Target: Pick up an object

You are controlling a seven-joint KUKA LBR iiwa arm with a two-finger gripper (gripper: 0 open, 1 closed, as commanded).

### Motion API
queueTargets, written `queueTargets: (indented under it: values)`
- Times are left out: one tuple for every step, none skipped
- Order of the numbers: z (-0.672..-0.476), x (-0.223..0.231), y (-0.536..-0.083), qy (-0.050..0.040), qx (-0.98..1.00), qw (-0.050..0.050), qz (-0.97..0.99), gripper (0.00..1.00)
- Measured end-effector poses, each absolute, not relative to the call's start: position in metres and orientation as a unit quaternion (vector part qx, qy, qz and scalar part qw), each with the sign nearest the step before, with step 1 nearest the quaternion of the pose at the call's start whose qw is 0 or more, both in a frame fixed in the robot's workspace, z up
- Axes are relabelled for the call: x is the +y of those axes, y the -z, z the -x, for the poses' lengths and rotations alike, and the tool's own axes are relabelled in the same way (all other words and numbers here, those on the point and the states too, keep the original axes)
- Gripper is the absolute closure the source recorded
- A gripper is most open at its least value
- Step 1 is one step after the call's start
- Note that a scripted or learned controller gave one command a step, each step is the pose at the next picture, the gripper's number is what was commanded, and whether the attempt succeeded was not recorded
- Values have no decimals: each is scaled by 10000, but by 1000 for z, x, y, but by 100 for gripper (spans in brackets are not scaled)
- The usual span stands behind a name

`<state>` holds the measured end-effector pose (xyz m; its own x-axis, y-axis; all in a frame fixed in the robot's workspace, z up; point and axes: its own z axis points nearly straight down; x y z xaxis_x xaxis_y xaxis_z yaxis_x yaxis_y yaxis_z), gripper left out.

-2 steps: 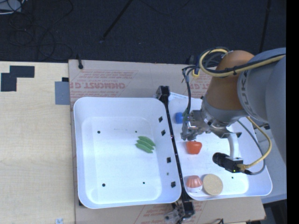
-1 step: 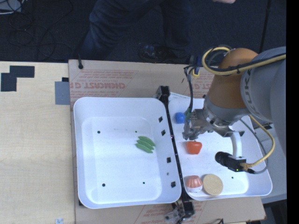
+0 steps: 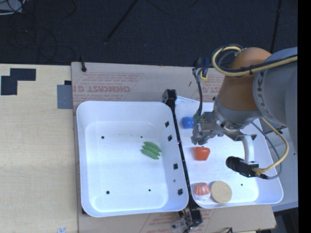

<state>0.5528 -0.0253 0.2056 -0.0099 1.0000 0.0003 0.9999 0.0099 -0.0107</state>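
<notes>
Left bin [image 3: 92, 130]: we see one green pod-like piece [image 3: 151, 150] lying right of its middle, well apart from the arm; nothing threatens it from here.

Divider [image 3: 176, 144]: the two bins meet along a dark strip; a descent that drifts leftward could strike this edge rather than reach an object.

Blue object [image 3: 188, 123]: it sits in the right bin [image 3: 272, 193] near the top left corner, just beside the jaws [image 3: 199, 139]; we judge it could be nudged against the wall if the wrist swings.

Jaws: they hang above the right bin's left part, between the blue object and the red object [image 3: 201, 153]; we cannot tell whether they are wide or narrow, since the wrist hides much of them.

Red object: the likeliest target, just below the jaws. Rounded as it seems, it may roll or squirt out if caught off-centre.

Front pair: a pinkish piece [image 3: 201, 191] and a tan disc [image 3: 221, 191] lie touching at the near rim, clear of trouble.

Cable [image 3: 248, 167]: the dark fitting and yellow lead hang low; we think they could snag the rim.
</notes>
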Motion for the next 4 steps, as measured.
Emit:
queueTargets:
  values:
    - [-553,-26,-215,-50,-7131,50,7010,100]
    - [-523,-21,-185,-27,-7070,33,7072,100]
    - [-519,33,-187,-13,-7085,22,7057,100]
    - [-519,29,-196,-26,-7076,30,7066,100]
